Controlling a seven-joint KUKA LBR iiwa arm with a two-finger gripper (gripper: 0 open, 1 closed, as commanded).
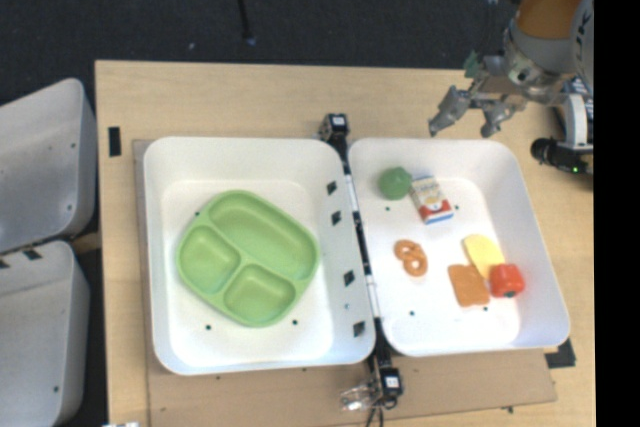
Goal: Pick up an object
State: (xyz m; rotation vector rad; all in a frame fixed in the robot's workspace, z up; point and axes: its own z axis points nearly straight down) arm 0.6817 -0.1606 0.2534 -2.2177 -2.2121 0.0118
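The green ball looks small and light, maybe slippery; pinch it across its middle. The gripper hangs over the bin's edge, spread wide, grasping nothing.

You find no readable text; the small red-and-white carton bears print too blurred to read.

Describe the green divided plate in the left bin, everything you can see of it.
The green divided plate looks like moulded plastic, pale green, rounded at the corners, with three compartments, all bare. It lies flat, turned askew, on the floor of the left bin, about mid-bin. Nothing but the bin floor touches it. The gripper is far off, above the right bin's far edge.
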